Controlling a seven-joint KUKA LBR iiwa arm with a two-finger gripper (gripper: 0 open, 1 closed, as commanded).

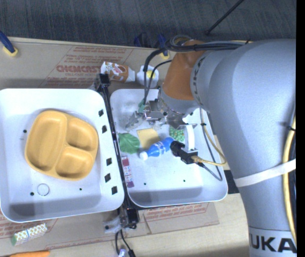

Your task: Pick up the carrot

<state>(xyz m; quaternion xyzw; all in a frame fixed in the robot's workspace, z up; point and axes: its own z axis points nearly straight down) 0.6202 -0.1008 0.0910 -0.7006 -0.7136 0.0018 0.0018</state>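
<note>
My gripper (149, 114) hangs low over the back half of the right bin (195, 189), with the grey arm reaching in from the right above it. Just in front of it lie a yellow block (147, 136), a green leafy piece (128, 142) and a blue bottle with a white cap (158, 149). A green dotted item (177, 134) sits to the right, partly under the wrist. The arm hides the bin's back right corner. No orange item shows among the things I can see in this bin.
The left bin (8, 197) holds a yellow compartment plate (61, 143). Behind the bins on the cardboard lies a small brown and white bottle (117, 71). A green and white packet (29, 233) and an orange strip (32, 253) lie at the front left, outside the bins.
</note>
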